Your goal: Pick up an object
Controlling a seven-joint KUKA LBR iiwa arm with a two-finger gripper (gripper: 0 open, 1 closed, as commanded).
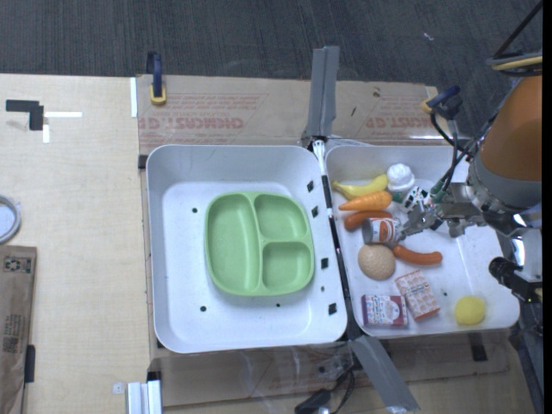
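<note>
The right bin (483, 270) holds several food items. A yellow banana (363, 185) and an orange carrot (366, 202) lie at its far left, with a white capped bottle (399, 178) just behind them. A small can (382, 229) lies below the carrot, and a round tan bun (376, 261) sits in front of it. An orange sausage (418, 254), two printed packets (385, 310) (419, 295) and a yellow lemon (470, 310) fill the near side. My gripper (417, 216) is low in the bin, just right of the can and above the sausage, pointing left.
The left bin (172, 257) holds a green three-compartment plate (259, 242). A grey divider bar (324, 84) runs up between the bins. Cables and a blue clip (443, 103) hang near the right bin's far corner. The arm's orange band (517, 132) looms over the right edge.
</note>
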